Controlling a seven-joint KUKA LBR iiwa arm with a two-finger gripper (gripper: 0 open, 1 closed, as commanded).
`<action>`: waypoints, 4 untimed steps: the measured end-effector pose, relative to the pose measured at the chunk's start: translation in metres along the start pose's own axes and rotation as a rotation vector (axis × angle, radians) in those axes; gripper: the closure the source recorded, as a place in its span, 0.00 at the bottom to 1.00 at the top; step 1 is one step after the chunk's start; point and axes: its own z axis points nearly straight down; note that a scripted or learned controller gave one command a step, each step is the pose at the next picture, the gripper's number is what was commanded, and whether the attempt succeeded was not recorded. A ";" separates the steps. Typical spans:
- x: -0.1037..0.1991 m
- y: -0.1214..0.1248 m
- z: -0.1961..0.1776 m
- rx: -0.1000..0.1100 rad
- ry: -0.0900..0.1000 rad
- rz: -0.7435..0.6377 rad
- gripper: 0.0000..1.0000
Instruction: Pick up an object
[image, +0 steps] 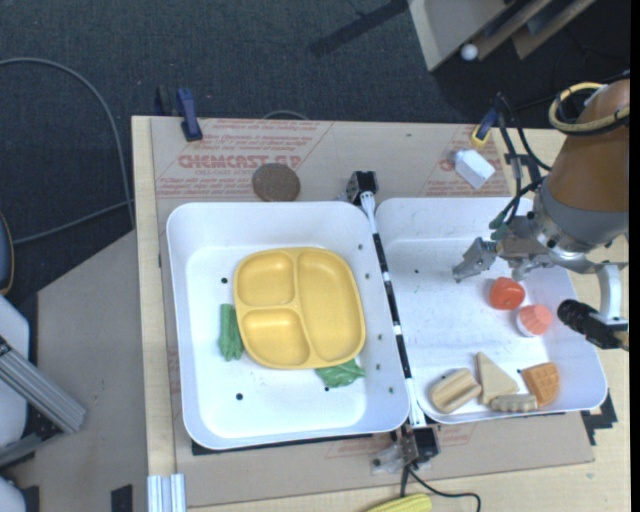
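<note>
Counter (300, 160): brown board bearing two shallow white bins side by side.
Near edge, right bin (440, 240): a cluster of toy foods lies along the front wall: a bread roll (452, 389), a pale wedge (494, 377), a flat tan piece (513, 403) and an orange waffle-like block (541, 382), all touching or just beside one another.
Middle, right bin: a pink round piece (535, 320) lies just beside a red round piece (507, 294); both are well apart from the front cluster.
Left bin (190, 300): a yellow divided plate (299, 306) sits near its centre, with a green leaf (231, 332) at the plate's left edge and another green piece (342, 375) at its front right corner.
Pincer (478, 262): hangs over the right bin, just left of and above the red round piece; whether it is released or clenched cannot be told, and nothing is seen between its tips.
Task's thing: judged to be the red round piece, the nearest candidate.
Step in hand: approach before the grasp, by the look of it.
Advice: centre over the red piece, straddle it squarely, and descend straight, since a round body may roll into its pink neighbour.
Far edge: a brown disc (275, 183) and a white block (474, 167) rest on the counter beyond the bins.
</note>
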 end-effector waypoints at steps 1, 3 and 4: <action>-0.059 0.031 0.005 -0.003 -0.003 0.001 0.00; -0.088 0.024 0.091 -0.002 0.000 0.001 1.00; -0.044 0.051 0.069 -0.003 -0.001 -0.001 1.00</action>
